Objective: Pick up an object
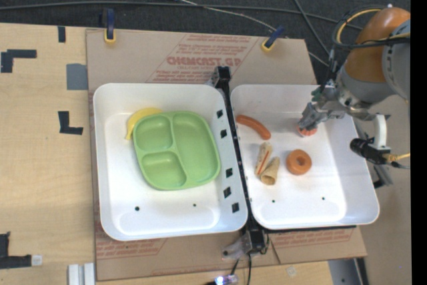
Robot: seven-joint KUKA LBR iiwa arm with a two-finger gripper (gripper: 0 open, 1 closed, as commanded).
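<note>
Cardboard (193, 57) printed "CHEMCAST GP" in red, tool (309, 125) over small orange object (307, 132), grip state unclear.

The grey arm (373, 70) enters from the right edge of the camera view, its orange band (377, 30) showing high up near the top right corner. Below the band the wrist bends down and to the left, ending in the two-finger gripper (308, 125), which points downward at a slight slant. The gripper's tip sits low, close to the surface beneath it, and whether its fingers are parted or closed cannot be made out from this angle
</note>
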